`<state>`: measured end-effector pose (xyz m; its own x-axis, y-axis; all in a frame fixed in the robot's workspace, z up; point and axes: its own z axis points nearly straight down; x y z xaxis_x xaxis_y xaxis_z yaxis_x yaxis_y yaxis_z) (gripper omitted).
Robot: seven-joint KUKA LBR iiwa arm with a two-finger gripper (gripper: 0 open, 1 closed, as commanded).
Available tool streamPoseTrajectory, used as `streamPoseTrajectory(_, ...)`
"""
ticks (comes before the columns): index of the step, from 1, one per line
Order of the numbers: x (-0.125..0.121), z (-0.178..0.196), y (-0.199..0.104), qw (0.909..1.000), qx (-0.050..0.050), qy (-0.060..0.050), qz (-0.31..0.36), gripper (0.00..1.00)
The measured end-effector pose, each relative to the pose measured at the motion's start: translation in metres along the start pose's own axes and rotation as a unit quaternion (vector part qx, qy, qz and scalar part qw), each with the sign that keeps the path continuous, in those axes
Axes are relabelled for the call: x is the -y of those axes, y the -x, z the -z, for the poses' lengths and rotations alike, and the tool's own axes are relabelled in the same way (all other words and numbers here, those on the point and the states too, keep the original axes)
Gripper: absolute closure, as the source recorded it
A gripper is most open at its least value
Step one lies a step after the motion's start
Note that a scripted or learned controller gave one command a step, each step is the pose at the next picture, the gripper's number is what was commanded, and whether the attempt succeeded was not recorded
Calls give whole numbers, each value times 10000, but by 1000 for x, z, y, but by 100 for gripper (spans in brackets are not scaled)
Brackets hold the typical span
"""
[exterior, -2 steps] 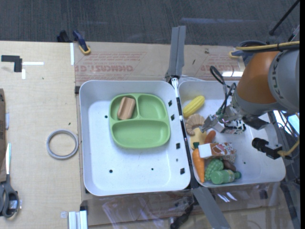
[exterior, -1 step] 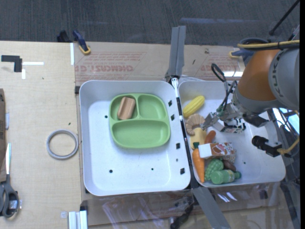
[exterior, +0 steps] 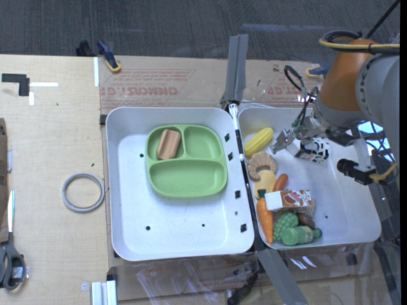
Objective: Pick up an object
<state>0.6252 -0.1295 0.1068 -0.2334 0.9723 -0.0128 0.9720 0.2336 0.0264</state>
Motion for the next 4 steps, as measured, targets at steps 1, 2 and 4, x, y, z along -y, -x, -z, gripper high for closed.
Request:
streamPoseTrajectory(1, 62, 2, -28, 9994, 16, 24, -350, 0)
streamPoseTrajectory(2, 57, 2, -37, 9987, 44, 19, -498, 0)
streamPoseTrajectory(4, 59, 2, -37, 9999, 43, 15, -152, 0)
